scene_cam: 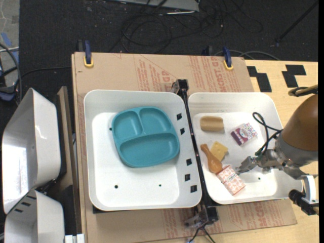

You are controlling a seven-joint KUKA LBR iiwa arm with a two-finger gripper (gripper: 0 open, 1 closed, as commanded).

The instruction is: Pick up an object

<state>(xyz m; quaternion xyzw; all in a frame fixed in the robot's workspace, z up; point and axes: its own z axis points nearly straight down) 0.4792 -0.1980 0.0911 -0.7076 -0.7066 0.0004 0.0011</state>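
Right bin [268, 103] holds five items. Tan bread-like block [212, 123] lies near the upper left, long axis left-right. Purple-and-white packet [244, 133] sits right of it, tilted; its print is too small to read. Yellow wedge [219, 149] touches the orange spoon [211, 159], whose long axis runs upper left to lower right, bowl end lower. Red-and-white packet [231, 179] lies just below the spoon, long axis running from upper left to lower right; lettering unreadable.

Gripper [248, 164] hangs low over the bin just right of that packet, fingers slightly apart, nothing between them.

Left bin [96, 135] holds a teal divided plate [146, 136]. Cardboard [152, 72] under the bins bears red mirrored print, not legible. Bare bin floor lies along the right bin's lower right.
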